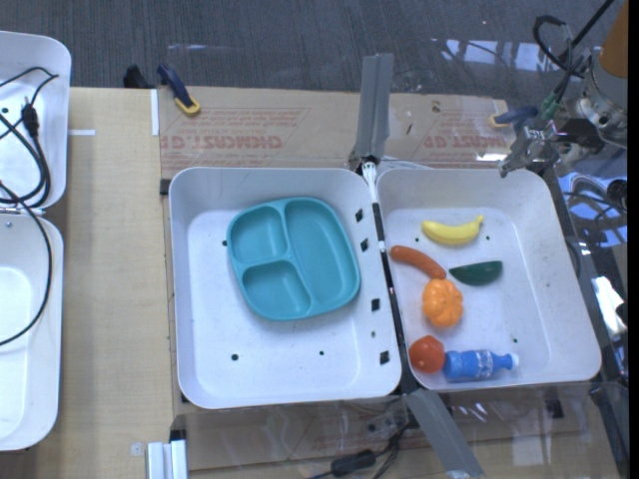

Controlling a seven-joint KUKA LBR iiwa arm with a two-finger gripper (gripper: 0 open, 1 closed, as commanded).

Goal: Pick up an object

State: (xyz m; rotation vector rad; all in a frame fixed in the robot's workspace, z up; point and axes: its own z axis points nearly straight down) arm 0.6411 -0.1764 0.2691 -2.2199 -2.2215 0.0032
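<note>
The fixed camera looks down at a slant on a tabletop (110, 267) carrying two shallow white bins side by side. The gripper (534, 148) hangs at the upper right, just past the far right corner of the right bin (559, 297), amid cables; whether its jaws are apart or together cannot be told from here, and nothing is seen between them. All the candidate objects lie below and to the left of the jaws, inside the right bin: one yellow banana (452, 231) nearest the jaws, one orange carrot-like piece (416, 260), one dark green piece (477, 272), one orange pepper-like toy (442, 302), one small red tomato-like ball (426, 353) and one blue bottle (478, 364) lying on its side, farthest from the jaws. That makes six loose objects. The left bin (200, 347), further left again, holds one teal divided plate (293, 257) with three compartments. The step in hand looks like choosing a target and approaching it. To do it well, the banana seems the sensible pick, since it is closest and sits apart from its neighbours; the jaws should probably come straight down across its narrow width. The tomato and bottle touch each other, so a grasp there risks nudging both.
</note>
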